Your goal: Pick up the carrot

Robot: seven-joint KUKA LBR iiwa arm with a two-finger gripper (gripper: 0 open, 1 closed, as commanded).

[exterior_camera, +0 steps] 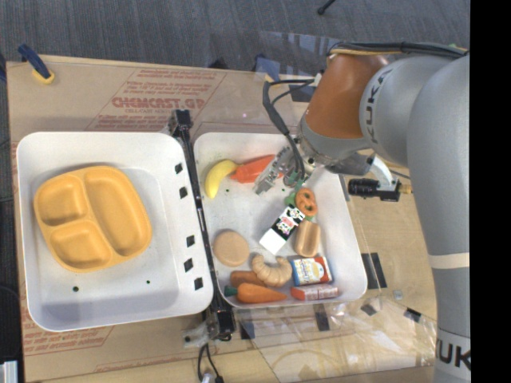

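The carrot (260, 294), orange and tapered, lies on its side at the near edge of the right bin (343, 214), beside a brown sausage (243, 278). My gripper (274, 176) hangs over the far part of that bin, well away from the carrot. It is right beside a red-orange wedge-shaped piece (254, 168) and close to a yellow banana (217, 177). The grey arm with its orange band covers the bin's far right corner.
Around the carrot lie a croissant (274, 270), a tan round disc (231, 248), a blue tin (310, 270) and a red packet (316, 293). A black-and-white carton (283, 227), a bun (306, 238) and a pretzel (305, 202) sit mid-bin. The left bin (172, 286) holds a yellow divided tray (92, 216).
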